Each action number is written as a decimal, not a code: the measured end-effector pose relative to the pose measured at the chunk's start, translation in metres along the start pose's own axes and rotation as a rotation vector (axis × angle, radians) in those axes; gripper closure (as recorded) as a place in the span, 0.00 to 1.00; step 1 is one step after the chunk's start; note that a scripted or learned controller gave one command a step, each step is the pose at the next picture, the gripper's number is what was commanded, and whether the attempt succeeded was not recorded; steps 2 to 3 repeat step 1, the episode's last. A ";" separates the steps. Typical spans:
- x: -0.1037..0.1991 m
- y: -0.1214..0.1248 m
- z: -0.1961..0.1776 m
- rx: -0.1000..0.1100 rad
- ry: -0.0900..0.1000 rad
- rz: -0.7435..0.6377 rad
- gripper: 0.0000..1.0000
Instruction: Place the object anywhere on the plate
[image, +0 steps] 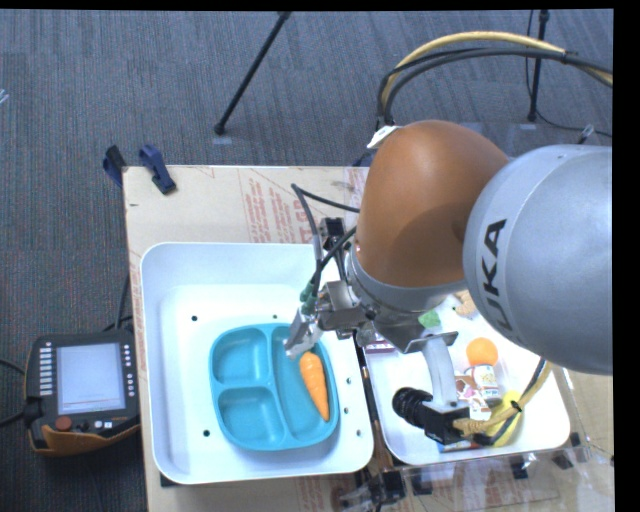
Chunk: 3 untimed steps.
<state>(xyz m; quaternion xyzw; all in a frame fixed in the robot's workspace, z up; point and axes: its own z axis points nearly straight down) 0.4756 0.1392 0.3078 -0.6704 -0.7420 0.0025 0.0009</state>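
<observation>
A blue divided plate (262, 392) lies in the left white bin (175, 300). An orange carrot (316, 386) rests lengthwise in the plate's long right compartment, its tip pointing toward the front. My gripper (300, 338) hangs just over the carrot's far end, at the plate's back right corner. I cannot make out whether it touches the carrot. The arm's large orange and grey wrist hides the area behind and to the right of it.
The right bin (555, 425) holds an orange fruit (483, 351), a small printed carton (480, 385), a yellow object (506, 420) and a green item (431, 319), all partly under the arm. A teach pendant (85, 385) lies on the floor at the left.
</observation>
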 end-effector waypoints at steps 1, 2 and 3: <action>0.000 0.000 0.000 0.000 0.000 0.000 0.00; 0.000 0.000 0.000 0.000 0.000 0.000 0.00; 0.000 0.000 0.000 0.000 0.000 0.000 0.00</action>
